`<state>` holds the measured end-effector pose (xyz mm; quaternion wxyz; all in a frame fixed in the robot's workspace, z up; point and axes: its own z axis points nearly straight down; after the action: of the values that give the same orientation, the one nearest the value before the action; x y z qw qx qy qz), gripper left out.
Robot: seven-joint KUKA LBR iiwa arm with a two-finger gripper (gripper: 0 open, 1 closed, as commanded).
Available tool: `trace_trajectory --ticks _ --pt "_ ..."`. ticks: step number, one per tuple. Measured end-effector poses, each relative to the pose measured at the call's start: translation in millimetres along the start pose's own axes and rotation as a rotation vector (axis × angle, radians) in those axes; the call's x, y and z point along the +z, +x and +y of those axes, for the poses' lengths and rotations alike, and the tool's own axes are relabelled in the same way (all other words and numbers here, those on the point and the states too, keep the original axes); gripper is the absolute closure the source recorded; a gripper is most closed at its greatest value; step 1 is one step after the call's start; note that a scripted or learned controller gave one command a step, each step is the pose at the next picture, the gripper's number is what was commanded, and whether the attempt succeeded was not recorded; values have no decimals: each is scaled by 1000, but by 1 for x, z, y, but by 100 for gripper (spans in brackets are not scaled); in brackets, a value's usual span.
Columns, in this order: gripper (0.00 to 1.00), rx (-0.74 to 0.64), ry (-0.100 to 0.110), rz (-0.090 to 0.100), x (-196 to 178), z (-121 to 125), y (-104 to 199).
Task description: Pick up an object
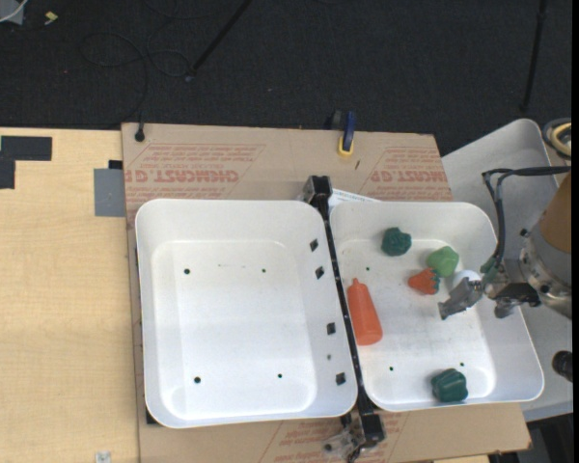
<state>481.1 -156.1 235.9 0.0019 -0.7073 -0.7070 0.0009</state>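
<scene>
1. Light wood bench (48,297) with a cardboard sheet (232,162) on top, two white bins sitting on it. Dark floor with cables behind.
2. Left bin (159,258) has bare white bottom. Right bin (507,374) has all the stuff: orange bottle (363,313) lying just beside the divider, dark green lump (397,241) up top, light green piece (443,259) touching a small red one (423,281), another dark green lump (450,385) near the front edge.
3. Hand (468,297) is at the right side of the right bin, just beside the red and light green bits. Can't tell if it's spread or closed; nothing visibly pinched.
4. Open floor in the middle of the right bin, between the bottle and the hand.
</scene>
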Motion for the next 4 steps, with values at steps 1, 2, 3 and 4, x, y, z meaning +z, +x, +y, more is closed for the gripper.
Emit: trace_trajectory --ticks 1,2,3,4 --pt "0 0 2 -1 68 48 -39" --pt "0 -5 0 1 137 111 -14" --pt "0 -5 -4 1 148 165 24" --pt "0 1 -1 -1 103 94 17"
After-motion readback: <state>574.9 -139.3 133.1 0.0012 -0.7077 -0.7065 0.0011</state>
